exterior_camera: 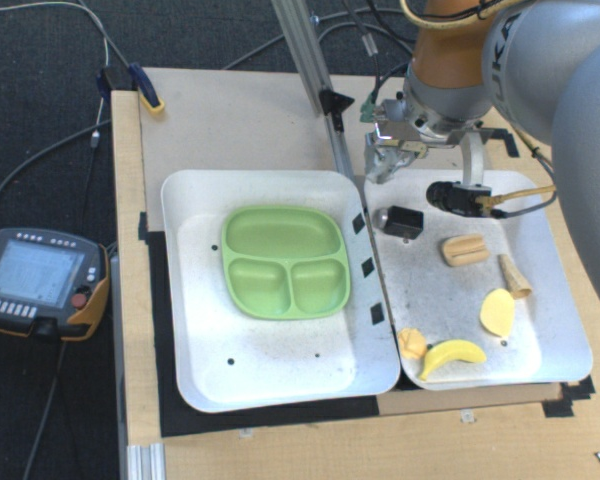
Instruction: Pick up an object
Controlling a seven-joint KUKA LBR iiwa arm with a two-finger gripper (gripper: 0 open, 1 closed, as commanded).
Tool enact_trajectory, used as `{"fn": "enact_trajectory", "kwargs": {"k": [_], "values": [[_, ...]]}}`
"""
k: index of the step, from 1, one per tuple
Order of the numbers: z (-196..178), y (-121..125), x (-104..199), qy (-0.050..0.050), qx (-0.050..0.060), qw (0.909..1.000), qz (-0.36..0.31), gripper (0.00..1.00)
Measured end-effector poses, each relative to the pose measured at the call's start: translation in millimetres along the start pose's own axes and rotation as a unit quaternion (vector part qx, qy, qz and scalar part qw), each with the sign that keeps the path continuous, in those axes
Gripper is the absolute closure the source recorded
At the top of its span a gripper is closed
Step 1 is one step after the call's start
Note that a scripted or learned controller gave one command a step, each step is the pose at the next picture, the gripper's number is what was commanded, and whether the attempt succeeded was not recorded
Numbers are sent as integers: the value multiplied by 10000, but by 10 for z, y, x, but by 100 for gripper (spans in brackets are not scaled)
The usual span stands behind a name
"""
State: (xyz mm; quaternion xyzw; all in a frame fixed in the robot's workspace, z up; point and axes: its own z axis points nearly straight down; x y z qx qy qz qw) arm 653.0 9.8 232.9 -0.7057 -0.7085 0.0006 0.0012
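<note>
My gripper [385,163] hangs over the far left corner of the right bin [550,298], by the divider between the bins. Nothing shows in its grasp. Just below it lies a small black block with a silvery end [400,221]. To the right of that sits a tan wooden block [464,250], and a short wooden peg [513,276] lies further right. A yellow slice [497,312], a yellow banana [452,355] and a small orange-yellow piece [412,343] lie near the front of this bin.
The left bin [195,368] holds a green divided plate [284,261]. A slanted metal pole [305,38] rises behind the bins. A teach pendant [40,283] lies on the floor at the left. The arm's grey body fills the upper right.
</note>
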Motion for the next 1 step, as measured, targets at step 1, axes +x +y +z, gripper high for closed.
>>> {"fn": "enact_trajectory", "kwargs": {"k": [1], "values": [[30, 51, 460, -2, -18, 10000, 5, 100]]}}
